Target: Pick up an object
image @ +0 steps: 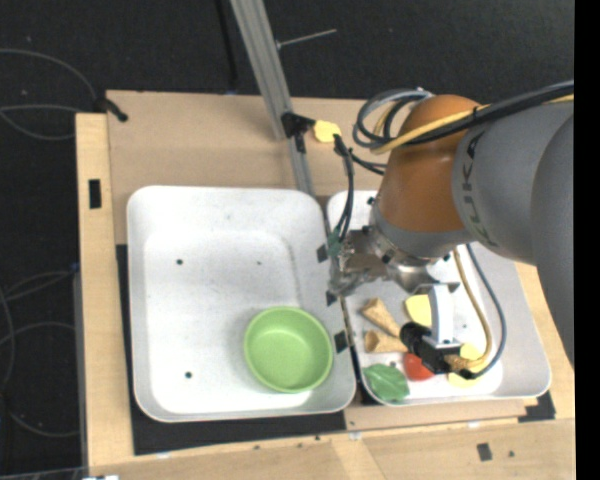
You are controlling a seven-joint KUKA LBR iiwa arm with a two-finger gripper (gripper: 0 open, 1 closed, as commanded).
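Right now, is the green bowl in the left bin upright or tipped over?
Upright. The green bowl sits on the floor of the left bin with its round opening facing up and its inside visible.

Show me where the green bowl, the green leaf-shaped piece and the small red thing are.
green bowl (pixel 287 349), camera view, on its inner floor, in the left bin.
green leaf-shaped piece (pixel 387 380), camera view, on its flat top, right bin's near edge.
small red thing (pixel 417 367), camera view, on its visible top, beside the green piece.

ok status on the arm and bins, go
Arm low over the right bin, grip state unreadable. Small items piled there: tan wedges, green piece, red piece. Green bowl in left bin.
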